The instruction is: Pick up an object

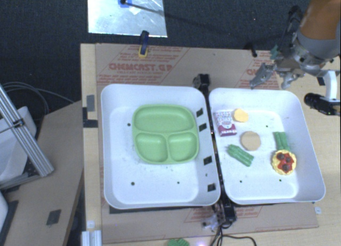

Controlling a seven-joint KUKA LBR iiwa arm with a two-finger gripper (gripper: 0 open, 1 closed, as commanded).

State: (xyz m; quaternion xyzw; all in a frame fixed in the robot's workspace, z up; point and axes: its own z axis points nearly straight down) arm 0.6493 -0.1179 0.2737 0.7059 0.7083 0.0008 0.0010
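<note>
claw [273,78] spread open, hanging above the far rim of the right bin [306,112], grasping nothing. green pod [240,155] lying near the bin's middle, long axis slanted from far-left to near-right, bare white floor toward the near rim.

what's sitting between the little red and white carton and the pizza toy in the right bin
In the camera view, a round tan cookie lies between the carton and the pizza toy, apart from both.

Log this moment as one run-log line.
gripper: above right bin's far edge, holding nothing | right bin: toy foods untouched | left bin: green tray
</note>
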